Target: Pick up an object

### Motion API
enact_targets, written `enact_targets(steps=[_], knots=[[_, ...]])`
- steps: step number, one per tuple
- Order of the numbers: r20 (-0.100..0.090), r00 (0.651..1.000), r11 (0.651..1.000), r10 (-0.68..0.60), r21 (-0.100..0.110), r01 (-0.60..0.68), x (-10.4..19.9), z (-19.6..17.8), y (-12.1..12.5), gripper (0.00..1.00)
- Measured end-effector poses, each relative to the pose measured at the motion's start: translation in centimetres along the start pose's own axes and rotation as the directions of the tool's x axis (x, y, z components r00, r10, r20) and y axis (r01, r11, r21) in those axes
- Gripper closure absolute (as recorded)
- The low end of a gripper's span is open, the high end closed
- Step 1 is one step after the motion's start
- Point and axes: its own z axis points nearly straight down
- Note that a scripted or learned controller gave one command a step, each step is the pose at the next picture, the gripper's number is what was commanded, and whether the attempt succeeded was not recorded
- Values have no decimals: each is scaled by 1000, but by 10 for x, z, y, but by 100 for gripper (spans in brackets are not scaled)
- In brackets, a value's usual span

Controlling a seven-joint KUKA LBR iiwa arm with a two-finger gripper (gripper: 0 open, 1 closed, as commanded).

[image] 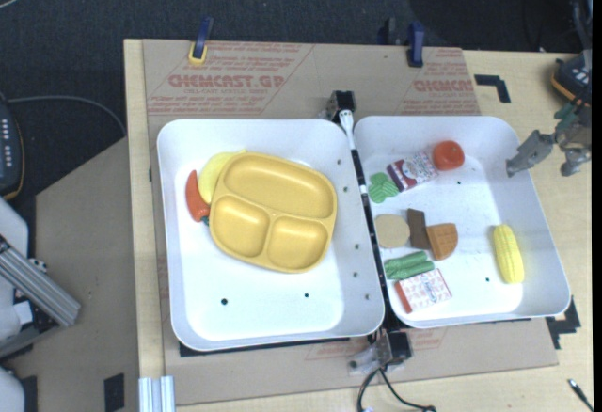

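Grey claw (548,156) open, hovering beside right bin (527,203) rim.

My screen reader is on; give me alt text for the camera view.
The grey two-finger tool sits at the right white bin's far right edge, holding nothing. That bin holds small toy foods, including a yellow corn cob; the left white bin holds a yellow divided plastic tray.

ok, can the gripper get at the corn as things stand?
Probably yes. The corn lies alone near the right bin's right side, nothing on or against it, and the gripper sits just past that bin's right rim.
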Motion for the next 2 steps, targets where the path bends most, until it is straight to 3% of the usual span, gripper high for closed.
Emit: enact_targets(steps=[1, 2], knots=[[3, 1000, 1000, -2, -9, 2, 0, -5, 2, 0], [0, 1000, 1000, -3, -4, 3, 5, 40, 7, 0]])
